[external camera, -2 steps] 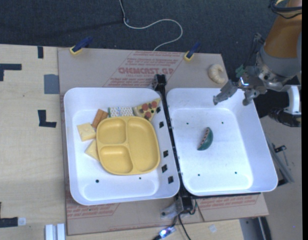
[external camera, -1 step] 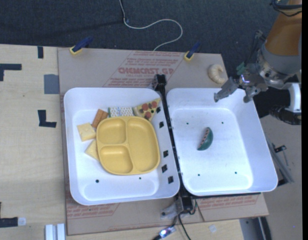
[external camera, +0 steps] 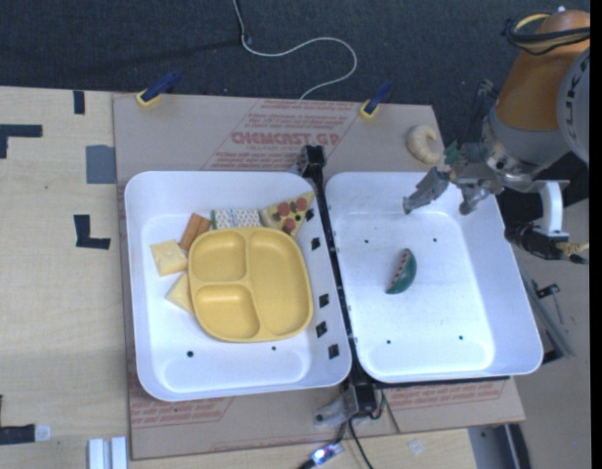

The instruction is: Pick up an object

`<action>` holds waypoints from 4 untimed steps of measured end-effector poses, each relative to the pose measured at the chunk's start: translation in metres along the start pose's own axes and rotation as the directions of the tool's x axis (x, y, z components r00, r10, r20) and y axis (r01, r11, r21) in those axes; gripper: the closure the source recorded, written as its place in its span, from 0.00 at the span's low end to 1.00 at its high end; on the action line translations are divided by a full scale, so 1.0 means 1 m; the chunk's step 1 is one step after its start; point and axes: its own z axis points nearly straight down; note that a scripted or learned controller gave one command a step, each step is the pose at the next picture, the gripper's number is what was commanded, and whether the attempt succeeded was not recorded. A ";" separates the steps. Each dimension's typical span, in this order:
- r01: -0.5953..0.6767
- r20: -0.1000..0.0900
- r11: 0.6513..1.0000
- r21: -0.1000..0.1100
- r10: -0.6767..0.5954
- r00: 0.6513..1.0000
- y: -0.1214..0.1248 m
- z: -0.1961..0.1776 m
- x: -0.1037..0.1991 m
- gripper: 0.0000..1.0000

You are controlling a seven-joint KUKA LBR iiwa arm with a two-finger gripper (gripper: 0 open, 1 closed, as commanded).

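A small watermelon-slice toy [external camera: 402,271], green rind with a red face, lies near the middle of the right bin [external camera: 477,355]. My gripper [external camera: 445,194] hangs over that bin's far edge, up and to the right of the slice, open with nothing between its fingers. The left bin [external camera: 154,360] holds a yellow divided plate [external camera: 250,283]. Tucked around the plate are a pizza slice toy [external camera: 289,211], an orange-brown stick [external camera: 193,231], two pale crackers [external camera: 168,257] and a speckled piece [external camera: 236,219].
A beige doughnut-like toy [external camera: 425,145] rests on the cardboard behind the right bin, close to the arm. Clamps [external camera: 158,88] pin the cardboard at the back. A white cable [external camera: 301,49] loops across the dark floor.
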 end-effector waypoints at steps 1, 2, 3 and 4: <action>0.000 -0.001 1.000 0.002 0.000 1.000 -0.003 0.051 0.010 0.00; -0.001 0.000 1.000 0.001 0.001 1.000 0.005 0.105 0.006 0.00; 0.001 0.001 1.000 -0.002 -0.001 1.000 0.005 0.141 0.007 0.00; 0.001 0.001 1.000 -0.005 -0.001 1.000 0.006 0.128 0.008 1.00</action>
